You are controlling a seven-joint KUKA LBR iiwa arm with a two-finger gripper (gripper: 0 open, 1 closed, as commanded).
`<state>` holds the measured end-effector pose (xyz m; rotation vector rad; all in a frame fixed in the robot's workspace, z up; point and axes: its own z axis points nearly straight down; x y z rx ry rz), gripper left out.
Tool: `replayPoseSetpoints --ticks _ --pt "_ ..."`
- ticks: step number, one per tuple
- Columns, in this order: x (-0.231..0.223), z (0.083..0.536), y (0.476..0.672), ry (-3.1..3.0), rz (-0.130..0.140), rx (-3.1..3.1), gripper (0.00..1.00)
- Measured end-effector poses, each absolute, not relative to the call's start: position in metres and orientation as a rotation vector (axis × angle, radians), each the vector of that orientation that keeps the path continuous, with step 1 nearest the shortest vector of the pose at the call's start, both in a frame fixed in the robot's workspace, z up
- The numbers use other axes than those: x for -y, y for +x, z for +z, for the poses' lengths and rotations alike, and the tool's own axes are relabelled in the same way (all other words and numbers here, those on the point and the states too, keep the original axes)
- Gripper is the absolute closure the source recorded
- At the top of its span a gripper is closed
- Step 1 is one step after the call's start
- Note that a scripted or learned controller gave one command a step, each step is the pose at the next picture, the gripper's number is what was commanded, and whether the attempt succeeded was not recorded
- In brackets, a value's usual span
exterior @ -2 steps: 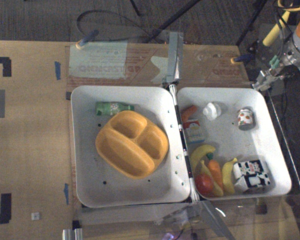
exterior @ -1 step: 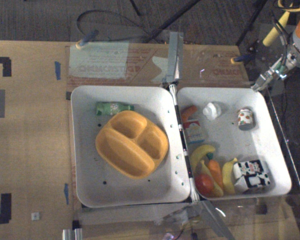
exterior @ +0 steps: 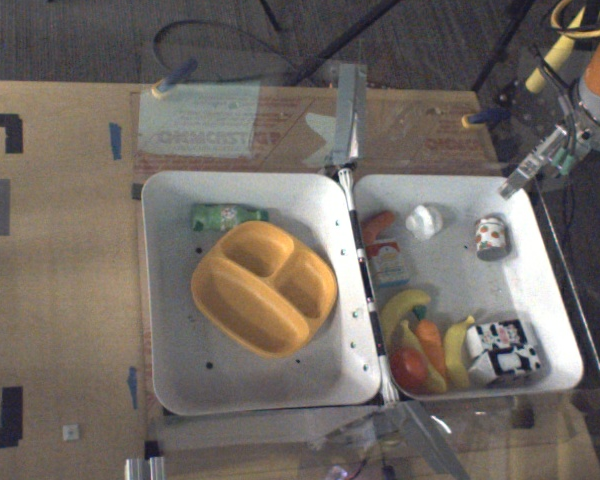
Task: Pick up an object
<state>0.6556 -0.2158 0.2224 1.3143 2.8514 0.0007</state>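
My gripper (exterior: pixel 520 179) hangs over the far right corner of the right bin (exterior: pixel 540 278), just above its rim, with nothing seen in it. Below it in that bin lie a white can with red spots (exterior: pixel 491 236), a white lumpy object (exterior: pixel 424 220), a small red-orange piece (exterior: pixel 378 225) and a red-and-white carton (exterior: pixel 388 265). At the bin's near side are a yellow banana (exterior: pixel 405 306), an orange carrot (exterior: pixel 430 340), a red tomato (exterior: pixel 408 366), a second banana (exterior: pixel 458 348) and a black-and-white milk carton (exterior: pixel 502 351).
The left bin (exterior: pixel 170 348) holds an orange divided plate (exterior: pixel 264 286) and a green packet (exterior: pixel 228 215). A metal divider (exterior: pixel 348 128) runs between the bins. Tripod legs and cables lie beyond the bench.
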Motion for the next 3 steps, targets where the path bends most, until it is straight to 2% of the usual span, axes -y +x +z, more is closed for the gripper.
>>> replayPoseSetpoints --ticks 1,2,3 --pt "0.214 0.218 0.650 0.771 0.002 -3.042 1.00" --pt "0.218 0.229 0.614 0.355 0.001 -3.117 1.00" --pt "0.218 0.241 0.616 0.356 0.002 -3.107 1.00"
